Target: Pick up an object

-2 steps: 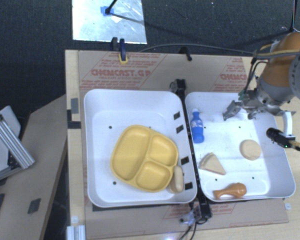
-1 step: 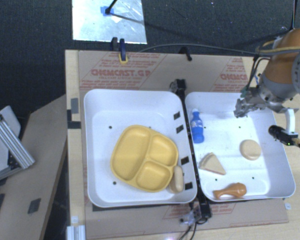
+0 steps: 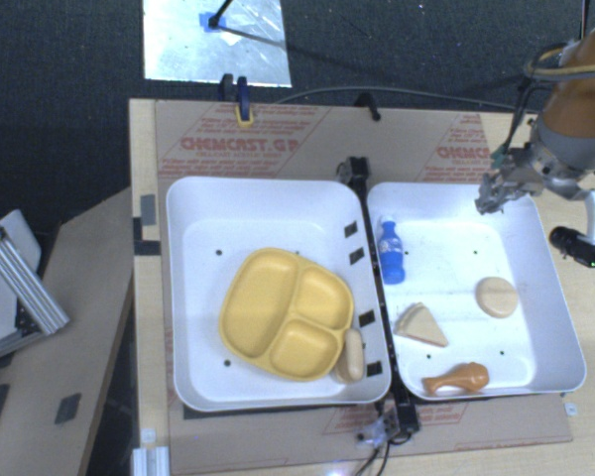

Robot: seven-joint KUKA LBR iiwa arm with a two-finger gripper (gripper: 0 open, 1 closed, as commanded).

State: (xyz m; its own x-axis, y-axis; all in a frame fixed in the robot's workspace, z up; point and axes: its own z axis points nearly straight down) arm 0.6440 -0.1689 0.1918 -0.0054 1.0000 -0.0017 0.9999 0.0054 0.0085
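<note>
Progress on the pick appears nil: every candidate object lies in a bin and nothing is seen in the pincer's grasp.

Nearest the camera, in the right bin (image 3: 555, 350), a brown toy drumstick (image 3: 456, 378) lies along the front wall. Just behind it sits a tan wedge resembling a slice of bread or cheese (image 3: 420, 325), and to its right a round beige disc, perhaps a biscuit (image 3: 496, 297). A small blue bottle (image 3: 390, 252) lies close to the divider between the bins.

The left bin (image 3: 193, 266) holds a yellow compartment tray (image 3: 286, 312), with a pale bread-roll shape (image 3: 351, 355) touching its front right edge.

Farthest back, the gripper (image 3: 495, 192) hangs above the right bin's rear right corner, well apart from all four objects there. Whether it is open or closed cannot be told at this size. By judgement, the approach, descent, closure and lift are all outstanding.
</note>
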